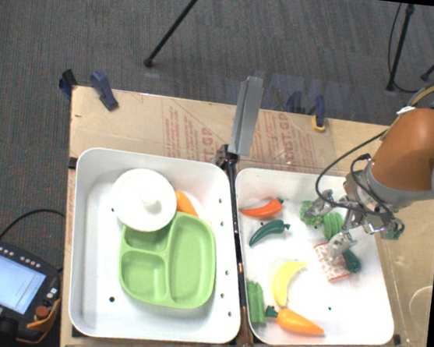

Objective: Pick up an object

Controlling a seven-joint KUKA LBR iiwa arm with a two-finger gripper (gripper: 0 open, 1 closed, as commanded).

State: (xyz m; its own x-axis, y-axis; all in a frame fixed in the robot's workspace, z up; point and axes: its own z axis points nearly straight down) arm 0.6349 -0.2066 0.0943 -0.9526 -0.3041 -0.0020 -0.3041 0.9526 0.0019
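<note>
My gripper (341,244) hangs low over the right side of the right bin (356,319), below the orange wrist band. It is right above a small red-and-white packet (331,263), with a dark green piece (352,262) just to its right. A leafy green toy (320,214) lies to the upper left of the gripper. Further left in this bin are an orange-red chili (262,208) and a dark green pepper (269,231). A yellow banana (286,280), an orange carrot (300,322) and a green vegetable (256,300) lie toward the front.
The left bin (83,270) holds a green divided plate (170,264), a white round lid (145,198) and an orange piece (187,203) beside it. A grey post (245,121) stands behind the wall between the bins. A teach pendant (3,284) lies on the floor at lower left.
</note>
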